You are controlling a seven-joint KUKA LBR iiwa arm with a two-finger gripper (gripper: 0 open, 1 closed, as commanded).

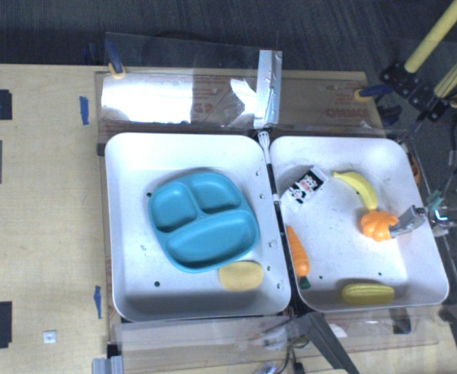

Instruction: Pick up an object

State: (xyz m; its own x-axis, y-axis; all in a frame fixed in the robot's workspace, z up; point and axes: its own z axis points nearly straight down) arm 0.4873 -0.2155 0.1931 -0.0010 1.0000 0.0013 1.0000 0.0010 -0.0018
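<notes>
The right bin [330, 158] holds a yellow banana [357, 187], an orange pumpkin-shaped toy [377, 224], an orange carrot [297, 255] along its left wall, a yellow-green oblong piece [367, 291] near the front, and a small black-and-white box [305, 185]. In the left bin [127, 209] lie a blue divided plate [203, 220] and a pale yellow oval piece [240, 275]. My gripper [412, 220] reaches in low over the right bin's right rim, its grey tip right beside the orange toy. Nothing shows between its fingers.
A clear plastic panel with a metal post [267, 88] stands behind the bins. Yellow rods and clamps [427, 45] sit at the upper right. The wooden bench [33, 209] stretches to the left, and the centre divider [274, 209] separates the bins.
</notes>
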